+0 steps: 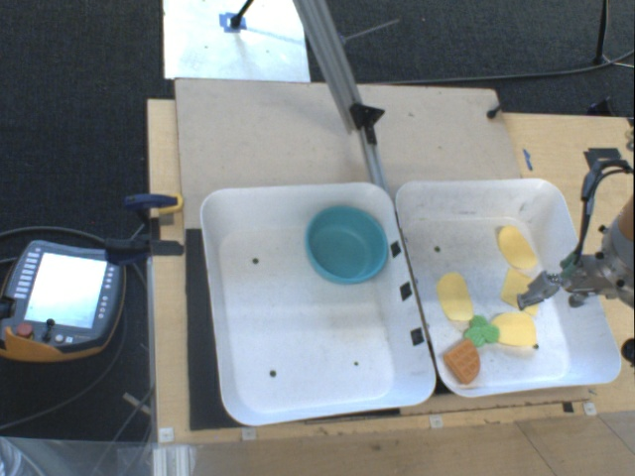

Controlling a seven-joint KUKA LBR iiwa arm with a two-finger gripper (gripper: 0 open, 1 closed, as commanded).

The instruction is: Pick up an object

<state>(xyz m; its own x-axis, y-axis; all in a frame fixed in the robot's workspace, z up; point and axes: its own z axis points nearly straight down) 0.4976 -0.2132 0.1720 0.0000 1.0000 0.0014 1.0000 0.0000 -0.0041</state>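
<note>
Two shallow white bins side by side on a wooden bench. In the right bin (556, 206), a cluster of small toy-like pieces: a yellow oval (516, 247) toward the far side, a yellow wedge (514, 286) just below it, a second yellow oval (454, 297) more to the left, a yellow chunk (516, 330) at the near side, touching a green leafy piece (483, 331), and an orange ridged piece (461, 363) nearest to the front rim.

Gripper (538, 292) reaching in from the right, its tip just beside the yellow wedge, perhaps touching it. Nothing seen between the fingers; whether wide or narrow, cannot tell from this angle.

Probably light, stiff plastic, all of them, smooth and a little slippery, not fragile. Likely easy to push away instead of catching, because the bin floor is slick. Best hold, as a judgement: across the short width of the yellow wedge or of the far oval, from above, with room on both sides for the fingers. The chunk and the green piece sit too close together for a clean grasp.

In the left bin (248, 365), a teal bowl (346, 244) at the far right part, well apart from the cluster.

Around: a dark carpet floor, a teach pendant (62, 298) at the left, a metal pole (332, 58) slanting in from the far side, cables at the far right.
</note>
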